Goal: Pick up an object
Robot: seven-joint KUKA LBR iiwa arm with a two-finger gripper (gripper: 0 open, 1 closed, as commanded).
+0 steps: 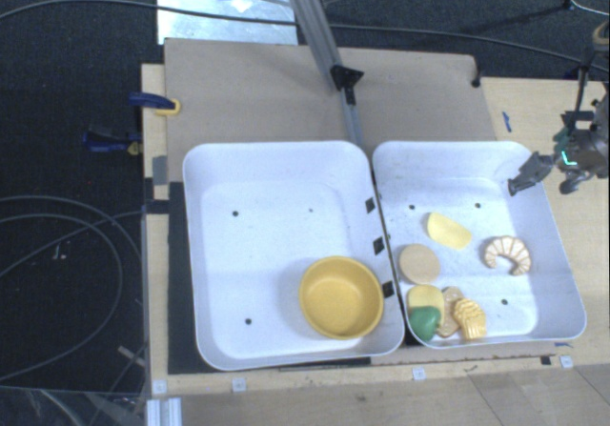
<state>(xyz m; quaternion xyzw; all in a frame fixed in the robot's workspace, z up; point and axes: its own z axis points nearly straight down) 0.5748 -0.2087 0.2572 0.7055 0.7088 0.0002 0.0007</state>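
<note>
White plastic forms both shallow bins on the bench, the left bin [238,195] and the right bin [534,224] touching along their inner walls. In the left one, a yellow bowl [341,296] sits upright near the front right corner. The right one holds a small cluster: a pale yellow oblong piece [448,231], a tan round disc [418,264], a croissant-shaped toy [507,253], a yellow-and-green piece [425,312] and a ridged yellow item [469,319] toward the front. The gripper [548,172] hangs at the far right, over the right bin's back edge, well apart from every object; whether its tips are spread or pressed together cannot be told at this size.
</note>
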